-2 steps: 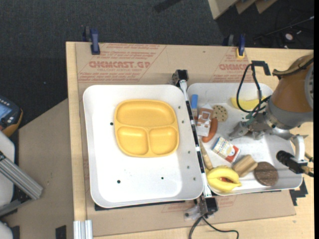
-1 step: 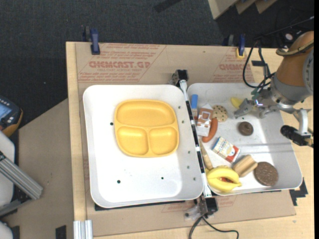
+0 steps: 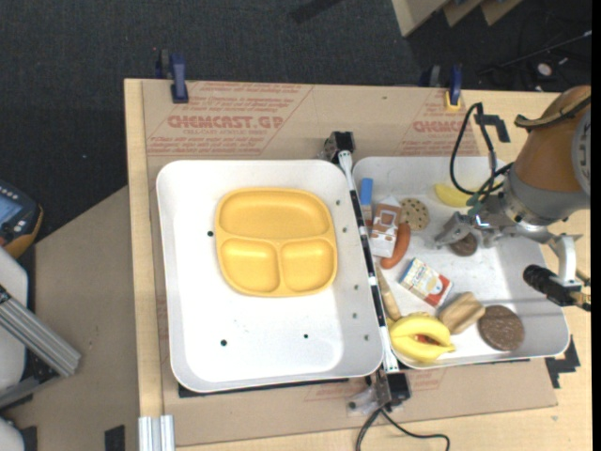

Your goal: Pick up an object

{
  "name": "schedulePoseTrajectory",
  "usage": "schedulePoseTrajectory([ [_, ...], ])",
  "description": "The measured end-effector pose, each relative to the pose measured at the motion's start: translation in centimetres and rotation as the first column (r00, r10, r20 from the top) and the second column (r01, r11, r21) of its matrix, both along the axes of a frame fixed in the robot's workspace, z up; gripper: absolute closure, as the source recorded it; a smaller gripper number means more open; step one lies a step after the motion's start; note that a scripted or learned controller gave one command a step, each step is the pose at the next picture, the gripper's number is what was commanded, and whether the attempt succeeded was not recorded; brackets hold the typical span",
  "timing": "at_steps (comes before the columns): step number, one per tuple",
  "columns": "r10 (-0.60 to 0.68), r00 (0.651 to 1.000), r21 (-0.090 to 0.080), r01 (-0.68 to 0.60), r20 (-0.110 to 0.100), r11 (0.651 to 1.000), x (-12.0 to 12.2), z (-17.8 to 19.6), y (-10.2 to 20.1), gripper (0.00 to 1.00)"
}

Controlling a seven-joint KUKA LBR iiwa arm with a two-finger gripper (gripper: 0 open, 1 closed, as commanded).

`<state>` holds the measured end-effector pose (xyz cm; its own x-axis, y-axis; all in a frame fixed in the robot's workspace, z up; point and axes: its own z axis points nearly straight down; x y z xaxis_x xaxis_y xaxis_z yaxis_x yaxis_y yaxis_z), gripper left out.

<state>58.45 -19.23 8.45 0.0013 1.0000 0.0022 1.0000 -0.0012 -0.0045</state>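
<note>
The arm is reaching in from the right, its end effector (image 3: pixel 467 233) hanging low over the right bin (image 3: pixel 554 346), right above a small brown object (image 3: pixel 464 245); how that object is sitting against it is too blurred to tell. A yellow divided tray (image 3: pixel 276 241) is lying in the left bin (image 3: pixel 188 280). The right bin is holding a banana (image 3: pixel 420 337), a brown disc (image 3: pixel 500 328), a cookie (image 3: pixel 411 214) and a small carton (image 3: pixel 424 281).

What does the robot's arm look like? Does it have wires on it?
The arm is rounded and chunky, grey with a big orange band just above its wrist. A black cable loops up and over beside it. At the end sits a small metal tool in silvery grey, with darker parts around it.
</note>
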Motion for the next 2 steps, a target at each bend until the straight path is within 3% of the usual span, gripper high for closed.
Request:
schedulePoseTrajectory([
  [1,0.001,1.000,-0.002,-0.001,0.007,1.000,0.3,1.1,-0.1,1.00],
  [2,0.008,1.000,-0.001,-0.008,0.004,1.000,-1.4,0.0,9.3,1.00],
])
